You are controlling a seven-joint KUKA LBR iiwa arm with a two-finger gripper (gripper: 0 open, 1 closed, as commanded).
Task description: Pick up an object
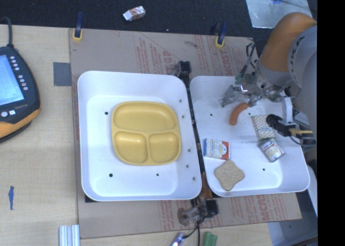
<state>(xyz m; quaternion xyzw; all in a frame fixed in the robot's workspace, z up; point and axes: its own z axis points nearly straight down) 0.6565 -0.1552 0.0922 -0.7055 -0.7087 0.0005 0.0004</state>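
Reaching in from the right, the arm [288, 50] puts its gripper [240, 95] low over the right bin [248, 185], just above the upper end of an orange sausage [237, 114]; I cannot tell whether it grips anything. Nearby lie a patterned packet [262, 127], a small carton [270, 150], a white box [216, 149] and a cracker [229, 175]. A yellow tray [145, 132] with 3 compartments sits in the left bin [91, 183].

Grey arm [304, 72], rounded orange band [285, 37] above wrist; thin dark cables; grey metal hand [237, 95].
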